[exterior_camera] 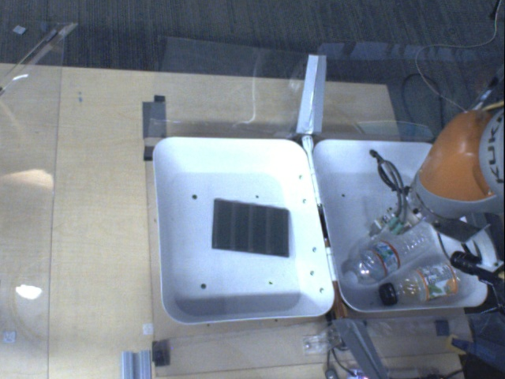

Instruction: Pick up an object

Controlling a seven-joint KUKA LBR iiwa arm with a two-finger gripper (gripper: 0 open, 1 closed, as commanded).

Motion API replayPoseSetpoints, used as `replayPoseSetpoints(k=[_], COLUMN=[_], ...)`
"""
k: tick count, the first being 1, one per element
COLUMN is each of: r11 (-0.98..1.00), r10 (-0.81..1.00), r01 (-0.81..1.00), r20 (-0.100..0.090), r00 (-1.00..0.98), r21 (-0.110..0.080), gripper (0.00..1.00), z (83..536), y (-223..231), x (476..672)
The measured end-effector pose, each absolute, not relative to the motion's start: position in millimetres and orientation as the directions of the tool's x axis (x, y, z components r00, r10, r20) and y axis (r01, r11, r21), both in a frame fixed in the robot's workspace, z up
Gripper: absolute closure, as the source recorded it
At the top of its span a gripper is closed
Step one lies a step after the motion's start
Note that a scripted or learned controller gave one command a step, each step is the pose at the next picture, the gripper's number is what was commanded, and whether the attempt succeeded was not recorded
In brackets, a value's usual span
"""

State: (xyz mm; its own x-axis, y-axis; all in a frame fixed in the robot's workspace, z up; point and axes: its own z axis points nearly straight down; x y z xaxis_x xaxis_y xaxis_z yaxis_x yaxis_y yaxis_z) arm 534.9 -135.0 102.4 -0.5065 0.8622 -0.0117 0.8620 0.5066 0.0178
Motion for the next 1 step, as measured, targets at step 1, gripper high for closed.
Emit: replayPoseSetpoints(k=[1], r11=[0.506], r10=[0.862], r01=[0.862], r20=[-0.012], r00=[-0.506], r21=[0.018], gripper=[0.0], z=[102.4], y=[-135.0], x=[534.9])
